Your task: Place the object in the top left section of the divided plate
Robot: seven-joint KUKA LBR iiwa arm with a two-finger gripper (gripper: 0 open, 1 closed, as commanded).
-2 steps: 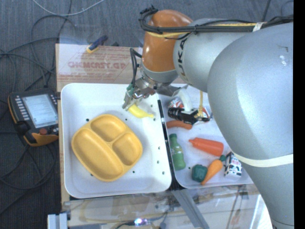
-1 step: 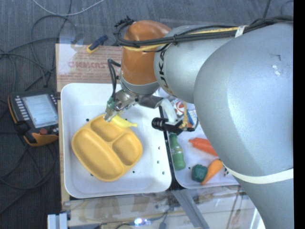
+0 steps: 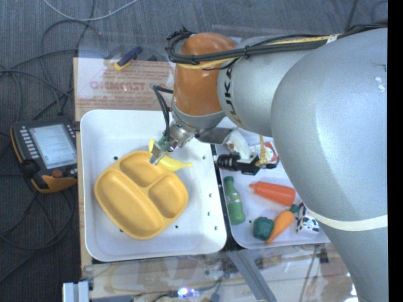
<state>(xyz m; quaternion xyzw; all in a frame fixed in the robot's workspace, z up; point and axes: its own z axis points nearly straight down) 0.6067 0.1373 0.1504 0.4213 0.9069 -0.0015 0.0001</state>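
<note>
A yellow banana (image 3: pixel 171 163) is lying on the plate's (image 3: pixel 141 195) upper right rim, partly on the left bin (image 3: pixel 113 128) floor. It is being touched by the gripper (image 3: pixel 157 153), whose opening cannot be told. In the right bin (image 3: pixel 242 239), a green bottle (image 3: pixel 233 201), carrots (image 3: pixel 272 192) and a pepper (image 3: pixel 262 227) are being kept.

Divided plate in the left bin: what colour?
Yellow-orange divided plate, clearest in the camera view.
</note>
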